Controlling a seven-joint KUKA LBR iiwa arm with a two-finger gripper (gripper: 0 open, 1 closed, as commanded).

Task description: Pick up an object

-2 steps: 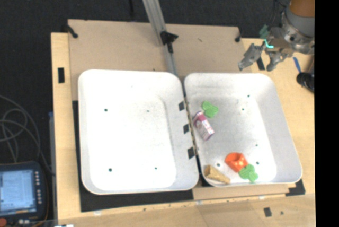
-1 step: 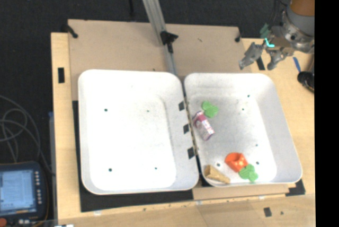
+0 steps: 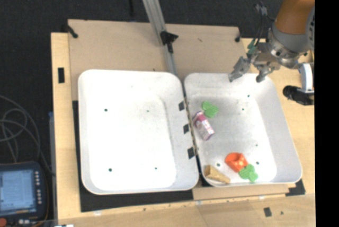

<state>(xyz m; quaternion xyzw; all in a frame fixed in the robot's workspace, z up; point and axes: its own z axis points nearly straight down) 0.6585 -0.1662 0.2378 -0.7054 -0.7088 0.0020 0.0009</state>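
On tan bench point(image 3: 122, 45): two white bins point(image 3: 132, 130); dark floor around; gripper point(image 3: 247, 72) jaws wide, holding nothing.

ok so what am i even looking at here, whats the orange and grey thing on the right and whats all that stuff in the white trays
The orange and grey thing is a robot arm. At its end is a two-finger hand, open and holding nothing, hanging over the top edge of the right bin. One camera takes the picture, fixed above the bench and looking down at a slant.

Two shallow white bins sit side by side. The left bin shows a few dark dots. The right bin holds small objects: a green piece, a pink and white packet, an orange-red item, another green piece and a tan wedge. The job is to pick one up.
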